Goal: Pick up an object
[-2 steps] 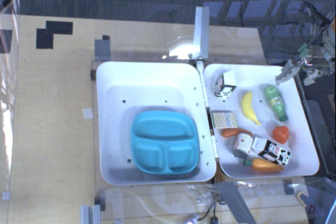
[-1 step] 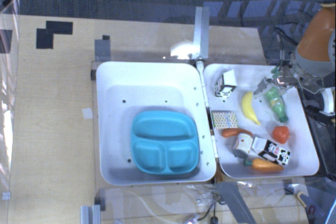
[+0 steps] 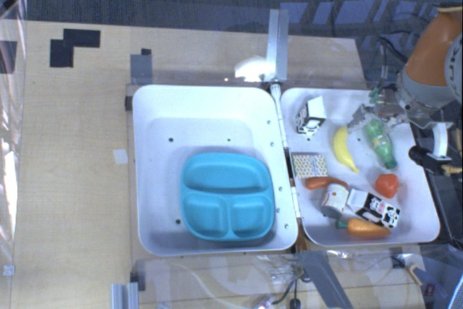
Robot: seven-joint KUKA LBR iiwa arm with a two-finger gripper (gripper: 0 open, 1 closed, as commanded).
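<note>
two shallow white bins sit side by side on the bench. the left bin (image 3: 152, 155) carries a light blue divided tray (image 3: 228, 195) with three compartments, lying toward its near side. the right bin (image 3: 427, 224) is crowded: a small black-and-white carton (image 3: 311, 116) near the far left corner, a yellow banana (image 3: 344, 148) beside it, a green bottle (image 3: 379, 141) lying tilted near the far right, a red tomato-like piece (image 3: 387, 184), a speckled sponge-like block (image 3: 309, 166), an orange carrot (image 3: 317, 183) just under it, a small can (image 3: 334, 199) on its side, a second black-and-white carton (image 3: 376, 210) and another carrot (image 3: 367, 229) against the near wall. the arm comes in from the right, and its gripper (image 3: 376, 116) hangs low over the top of the green bottle, apparently touching it; the metal parts blur together there, so how far the hand is parted, or whether it has the bottle, i cannot tell.
</note>
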